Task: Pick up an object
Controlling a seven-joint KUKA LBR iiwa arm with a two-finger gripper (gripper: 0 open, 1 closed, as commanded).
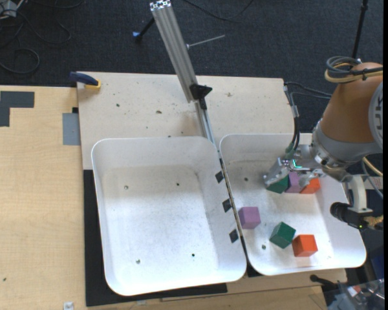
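White bins sit side by side on the bench (149,108), the right bin (336,254) holding the blocks. At centre right the claw (290,176) hangs over a green block (279,185), a purple block (293,183) and an orange block (310,186) clustered together; whether it is apart or together I cannot tell. Lower down lie a purple cube (249,217), green cube (282,234) and orange cube (304,245).

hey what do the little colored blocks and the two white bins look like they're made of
Purple block, green block, orange block: matte, evenly colored cubes, probably foam or painted wood; the view can't settle which. The bins: smooth white molded plastic, judging by rounded corners and soft sheen.
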